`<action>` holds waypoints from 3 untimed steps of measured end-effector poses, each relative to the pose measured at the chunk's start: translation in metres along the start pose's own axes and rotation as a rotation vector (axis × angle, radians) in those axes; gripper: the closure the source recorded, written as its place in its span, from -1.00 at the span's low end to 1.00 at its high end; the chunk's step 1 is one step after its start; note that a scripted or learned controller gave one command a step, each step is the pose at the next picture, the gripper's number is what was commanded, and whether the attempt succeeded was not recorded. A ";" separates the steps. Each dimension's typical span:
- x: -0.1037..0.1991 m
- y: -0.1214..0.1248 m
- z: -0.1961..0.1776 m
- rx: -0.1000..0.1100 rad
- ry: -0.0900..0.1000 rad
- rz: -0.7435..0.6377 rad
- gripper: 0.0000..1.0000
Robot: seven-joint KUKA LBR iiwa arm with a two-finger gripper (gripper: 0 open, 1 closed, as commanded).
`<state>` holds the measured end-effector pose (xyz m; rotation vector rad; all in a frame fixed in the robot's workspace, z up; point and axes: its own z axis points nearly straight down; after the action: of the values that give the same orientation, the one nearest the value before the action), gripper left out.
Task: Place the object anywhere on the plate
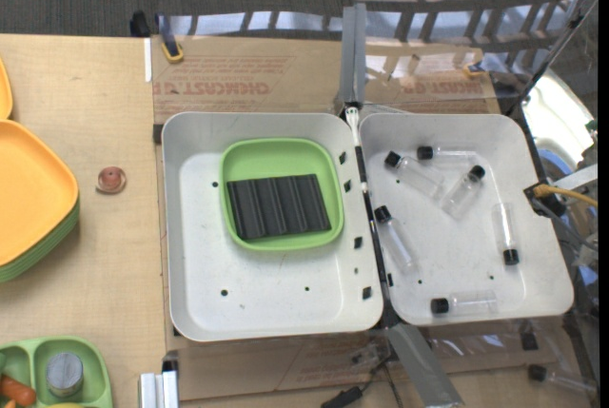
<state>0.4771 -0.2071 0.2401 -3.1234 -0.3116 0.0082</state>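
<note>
Two shallow white bins sit side by side on the surface (pixel 86 102), and we take the green plate (pixel 282 154) as our landmark. It lies in the upper middle of the left bin (pixel 266 306), its rim near that bin's far wall. On the plate, touching it and covering most of its floor, we see a dark grey ribbed slab (pixel 280 206), lying flat and slightly skewed, wholly inside the rim. To the right of the plate, across the divide between the bins, the right bin (pixel 542 287) holds six clear vials with black caps, all lying on their sides: two (pixel 406 168) (pixel 449 153) level with the plate's far edge, one (pixel 461 191) tilted a little farther right, one (pixel 394 241) nearest the plate beside the dividing wall, one (pixel 501 223) well to the right, and one (pixel 468 303) toward the near wall. Left of the plate, outside the bins, a small reddish knob (pixel 111 179) rests on the surface, and farther left is a stack of orange plates (pixel 33 192). Toward the near left corner stands a green compartment tray (pixel 38 351). Behind the plate lies flattened cardboard (pixel 238 83). How the jaws stand we cannot tell.
</note>
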 end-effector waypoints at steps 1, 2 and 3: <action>0.013 0.018 -0.063 -0.003 0.000 -0.004 -1.00; 0.010 0.017 -0.027 -0.001 -0.001 0.000 -1.00; 0.001 -0.004 -0.023 -0.001 -0.001 -0.002 -1.00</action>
<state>0.4771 -0.2035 0.2630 -3.1240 -0.3151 0.0093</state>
